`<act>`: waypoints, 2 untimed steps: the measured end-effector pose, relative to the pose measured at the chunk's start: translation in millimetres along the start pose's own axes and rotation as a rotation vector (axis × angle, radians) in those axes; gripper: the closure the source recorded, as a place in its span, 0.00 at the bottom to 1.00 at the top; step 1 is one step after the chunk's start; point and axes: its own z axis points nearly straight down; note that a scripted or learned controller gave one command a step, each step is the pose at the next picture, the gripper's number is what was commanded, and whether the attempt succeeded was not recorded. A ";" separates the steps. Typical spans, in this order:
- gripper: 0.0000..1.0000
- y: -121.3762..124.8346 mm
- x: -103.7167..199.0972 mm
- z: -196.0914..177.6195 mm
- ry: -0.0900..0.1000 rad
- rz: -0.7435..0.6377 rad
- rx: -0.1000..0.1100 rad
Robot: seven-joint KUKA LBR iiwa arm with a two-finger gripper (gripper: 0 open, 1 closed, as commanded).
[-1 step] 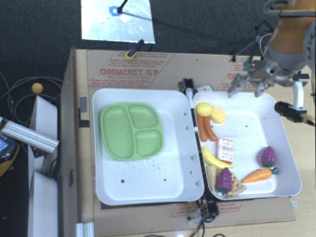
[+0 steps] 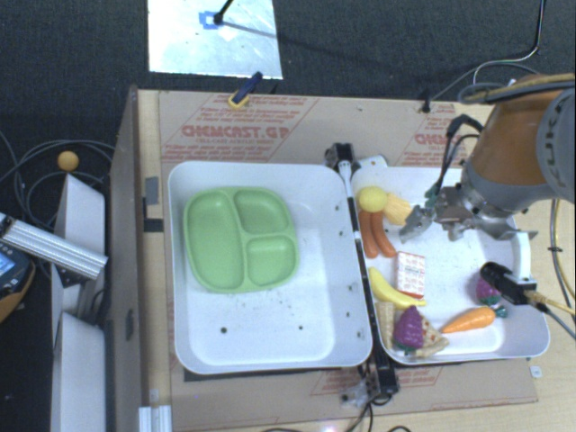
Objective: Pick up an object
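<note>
Jaws beside corn.

Robotics lab (bench bins, loose cables)

Illumination is even and moderately bright from overhead. The white bins read near overexposure, with soft, short shadows beside objects. A reflective sheet in the upper left shows glare. Focus is slightly soft throughout; dark surroundings lose detail.
</note>
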 end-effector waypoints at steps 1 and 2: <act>0.00 2.3 7.5 90.2 -0.001 0.001 -0.003; 0.00 70.9 -8.4 89.6 -0.001 -0.002 -0.004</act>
